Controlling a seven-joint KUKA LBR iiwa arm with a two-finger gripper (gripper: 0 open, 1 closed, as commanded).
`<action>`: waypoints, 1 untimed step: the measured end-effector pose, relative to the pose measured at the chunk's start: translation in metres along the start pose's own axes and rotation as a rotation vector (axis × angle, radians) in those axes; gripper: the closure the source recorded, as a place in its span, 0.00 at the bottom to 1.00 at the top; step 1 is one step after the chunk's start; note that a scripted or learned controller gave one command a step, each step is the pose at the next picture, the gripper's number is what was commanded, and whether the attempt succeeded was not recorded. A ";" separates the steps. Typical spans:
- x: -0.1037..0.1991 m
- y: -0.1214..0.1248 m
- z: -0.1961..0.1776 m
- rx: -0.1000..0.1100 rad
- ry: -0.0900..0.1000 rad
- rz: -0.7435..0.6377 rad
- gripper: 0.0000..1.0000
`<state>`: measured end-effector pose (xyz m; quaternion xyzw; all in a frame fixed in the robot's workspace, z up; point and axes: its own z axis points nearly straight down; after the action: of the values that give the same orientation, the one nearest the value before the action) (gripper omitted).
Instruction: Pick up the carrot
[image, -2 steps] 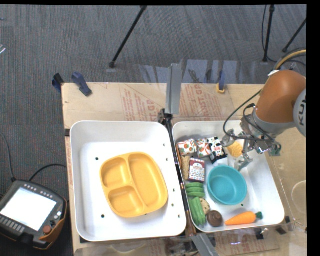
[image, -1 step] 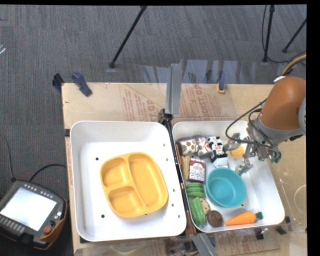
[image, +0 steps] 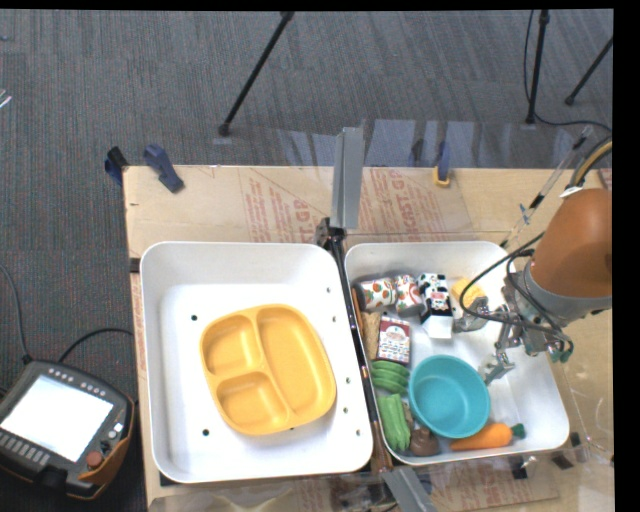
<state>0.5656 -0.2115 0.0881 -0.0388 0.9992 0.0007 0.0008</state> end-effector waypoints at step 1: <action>0.071 0.032 -0.004 0.006 -0.016 -0.053 0.00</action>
<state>0.4922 -0.1848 0.0922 -0.0652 0.9978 -0.0021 0.0089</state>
